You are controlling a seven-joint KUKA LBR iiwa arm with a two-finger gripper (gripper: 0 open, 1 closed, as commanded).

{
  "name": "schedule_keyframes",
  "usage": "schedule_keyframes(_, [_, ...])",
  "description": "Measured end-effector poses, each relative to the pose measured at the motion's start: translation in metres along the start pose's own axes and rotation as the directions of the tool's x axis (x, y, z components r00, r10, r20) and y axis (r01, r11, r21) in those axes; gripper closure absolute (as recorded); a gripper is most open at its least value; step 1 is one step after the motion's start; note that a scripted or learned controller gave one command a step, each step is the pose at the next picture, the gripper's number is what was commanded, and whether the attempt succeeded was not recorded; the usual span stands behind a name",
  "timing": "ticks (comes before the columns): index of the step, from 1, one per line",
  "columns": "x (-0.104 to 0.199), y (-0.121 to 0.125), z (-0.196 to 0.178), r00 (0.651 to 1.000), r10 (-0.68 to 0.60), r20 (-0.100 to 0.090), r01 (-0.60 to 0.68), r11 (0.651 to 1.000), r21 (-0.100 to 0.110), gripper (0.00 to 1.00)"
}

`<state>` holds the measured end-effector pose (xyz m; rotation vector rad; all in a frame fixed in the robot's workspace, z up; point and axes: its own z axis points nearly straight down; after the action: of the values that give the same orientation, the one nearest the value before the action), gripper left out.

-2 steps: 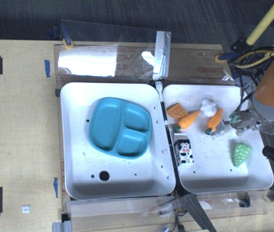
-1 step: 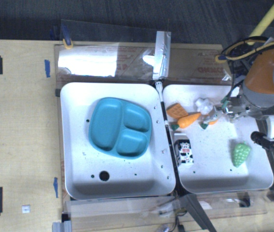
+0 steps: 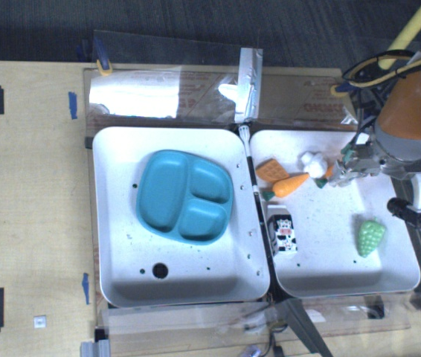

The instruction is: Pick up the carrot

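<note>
The hand (image 3: 344, 168), grip state unclear, hovers right of the carrot (image 3: 291, 184); the white toy (image 3: 314, 163) touching the carrot could get grabbed instead.

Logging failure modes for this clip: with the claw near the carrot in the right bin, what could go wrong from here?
The carrot lies crowded between an orange waffle-like piece and a white toy, so the claw might catch a neighbour instead or shove the carrot aside. The carrot also sits close to the right bin's left wall, which could leave little room to straddle it. Its tapered shape may slip out of a grip.
</note>
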<state>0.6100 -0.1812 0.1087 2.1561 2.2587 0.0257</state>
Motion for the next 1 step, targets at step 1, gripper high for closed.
schedule_keyframes(1, [0.0001,-0.0008,0.0012,1.000,0.000,0.000,0.000,1.000,0.002,0.00])
